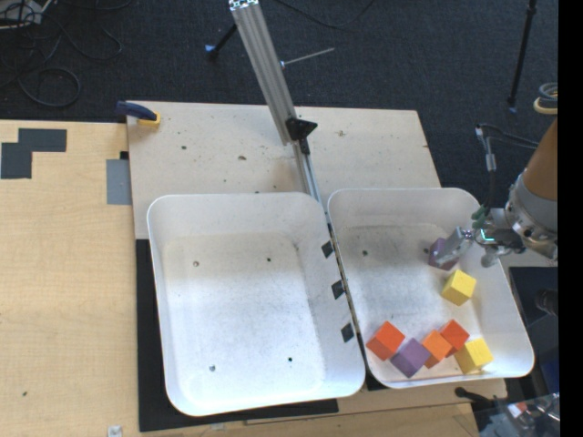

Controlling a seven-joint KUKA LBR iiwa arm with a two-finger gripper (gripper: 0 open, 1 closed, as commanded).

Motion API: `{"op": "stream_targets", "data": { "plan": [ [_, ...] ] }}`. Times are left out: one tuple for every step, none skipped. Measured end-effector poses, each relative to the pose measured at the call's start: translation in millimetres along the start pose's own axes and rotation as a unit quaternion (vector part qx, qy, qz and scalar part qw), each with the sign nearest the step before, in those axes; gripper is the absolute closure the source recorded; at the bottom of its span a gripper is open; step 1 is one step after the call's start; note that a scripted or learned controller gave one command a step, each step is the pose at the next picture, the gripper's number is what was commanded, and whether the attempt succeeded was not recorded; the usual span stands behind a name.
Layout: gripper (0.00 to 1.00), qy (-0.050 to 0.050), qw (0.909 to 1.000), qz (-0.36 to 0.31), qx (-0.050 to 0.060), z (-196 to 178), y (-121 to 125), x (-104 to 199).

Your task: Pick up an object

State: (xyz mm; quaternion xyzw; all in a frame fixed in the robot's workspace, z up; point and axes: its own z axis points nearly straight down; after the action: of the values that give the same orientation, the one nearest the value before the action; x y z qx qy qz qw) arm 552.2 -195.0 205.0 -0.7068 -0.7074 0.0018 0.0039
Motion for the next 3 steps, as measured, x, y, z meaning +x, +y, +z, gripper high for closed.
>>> {"op": "stream_targets", "data": {
  "plan": [
    [0.00,-0.001,1.0000,0.000,-0.002,-2.4,0.9,-0.3],
    [0.00,0.000,1.0000,0.000,0.000,42.7,-0.7,6.0],
    [0.00,-0.005,0.9999,0.002,-0.012,82.4,7.1,3.1]
  ]
}}
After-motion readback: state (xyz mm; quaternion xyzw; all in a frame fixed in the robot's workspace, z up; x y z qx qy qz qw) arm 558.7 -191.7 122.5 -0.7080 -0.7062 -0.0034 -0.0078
